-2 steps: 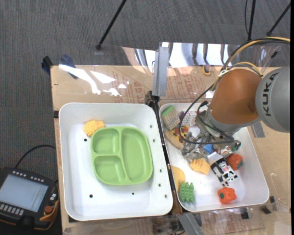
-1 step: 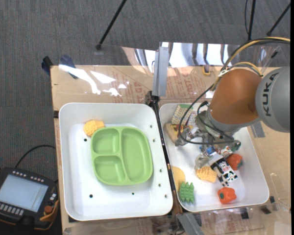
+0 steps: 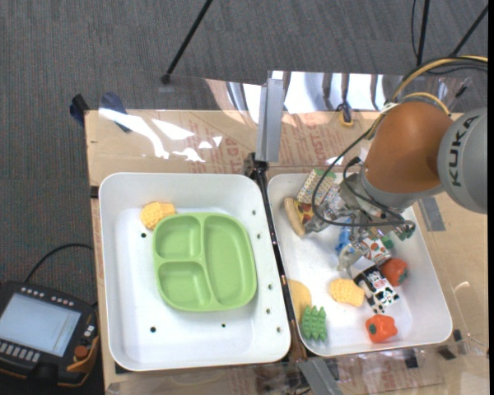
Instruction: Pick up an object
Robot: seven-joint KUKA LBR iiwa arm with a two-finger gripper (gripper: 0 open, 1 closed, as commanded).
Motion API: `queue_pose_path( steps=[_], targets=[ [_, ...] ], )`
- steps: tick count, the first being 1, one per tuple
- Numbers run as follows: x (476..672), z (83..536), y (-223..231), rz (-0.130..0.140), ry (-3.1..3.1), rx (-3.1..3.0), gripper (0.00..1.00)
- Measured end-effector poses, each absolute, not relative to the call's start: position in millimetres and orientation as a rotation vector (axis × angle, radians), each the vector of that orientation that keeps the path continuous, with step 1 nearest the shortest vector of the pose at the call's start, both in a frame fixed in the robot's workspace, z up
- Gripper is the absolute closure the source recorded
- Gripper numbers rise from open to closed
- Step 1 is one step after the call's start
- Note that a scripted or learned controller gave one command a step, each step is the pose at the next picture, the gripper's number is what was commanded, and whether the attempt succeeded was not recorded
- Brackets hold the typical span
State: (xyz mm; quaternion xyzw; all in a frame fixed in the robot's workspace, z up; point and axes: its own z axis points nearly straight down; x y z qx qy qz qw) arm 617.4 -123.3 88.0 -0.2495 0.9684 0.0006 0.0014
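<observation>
Camera view, arm: we see the grey arm with its orange band at the right of the frame, reaching down into the right bin (image 3: 440,303).
Gripper: the gripper (image 3: 356,249) sits low over the middle of that bin; we cannot tell how it stands.
Nearest objects: a blue piece (image 3: 344,241) lies right at the gripper; a yellow waffle-like piece (image 3: 347,292) lies just below it in the frame; the cow-patterned toy (image 3: 378,289) and red pepper (image 3: 381,328) lie toward lower right.
Key relation: we judge the blue piece closest, directly under the tip.
Left bin (image 3: 115,220): holds a green divided plate (image 3: 204,262).
</observation>
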Motion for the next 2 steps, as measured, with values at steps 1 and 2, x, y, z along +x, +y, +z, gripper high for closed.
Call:
queue_pose_path(
  steps=[1, 2],
  targets=[
    [595.9, 87.7, -150.0, 0.006, 3.045, -0.768, 0.0],
    [562.1, 87.1, -147.6, 0.004, 3.07, -0.664, 0.0]
  ],
)
